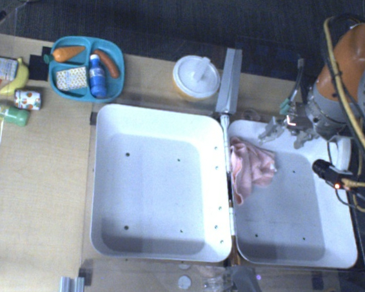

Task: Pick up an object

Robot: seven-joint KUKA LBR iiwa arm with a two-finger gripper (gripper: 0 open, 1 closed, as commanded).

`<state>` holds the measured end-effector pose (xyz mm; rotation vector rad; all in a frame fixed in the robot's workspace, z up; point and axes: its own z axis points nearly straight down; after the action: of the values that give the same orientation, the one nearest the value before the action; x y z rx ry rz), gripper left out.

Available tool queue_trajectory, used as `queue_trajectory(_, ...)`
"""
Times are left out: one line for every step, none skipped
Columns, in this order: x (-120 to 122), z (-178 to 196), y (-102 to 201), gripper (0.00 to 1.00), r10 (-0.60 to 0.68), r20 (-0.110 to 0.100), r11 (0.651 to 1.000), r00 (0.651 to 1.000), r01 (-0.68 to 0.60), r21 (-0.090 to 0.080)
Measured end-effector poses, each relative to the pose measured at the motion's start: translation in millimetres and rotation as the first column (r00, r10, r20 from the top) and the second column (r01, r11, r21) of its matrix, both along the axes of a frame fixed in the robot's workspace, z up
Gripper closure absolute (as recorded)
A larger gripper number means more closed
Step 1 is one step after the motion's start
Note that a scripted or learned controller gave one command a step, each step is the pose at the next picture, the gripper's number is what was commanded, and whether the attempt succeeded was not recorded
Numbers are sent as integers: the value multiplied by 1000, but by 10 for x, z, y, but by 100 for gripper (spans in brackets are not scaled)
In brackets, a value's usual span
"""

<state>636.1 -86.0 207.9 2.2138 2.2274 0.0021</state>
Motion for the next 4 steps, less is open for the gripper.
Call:
queue_trajectory(181, -1119, 33, 0, 16, 4, 1000, 1000, -16, 0)
queue_trajectory(-125, -220, 116, 0, -129, 3, 992, 992, 129, 0)
queue_trajectory(-77, -1109, 45, 0, 69, 5, 998, 998, -69, -1)
queue_trajectory(-222, -1161, -110, 0, 189, 16, 982, 982, -189, -4)
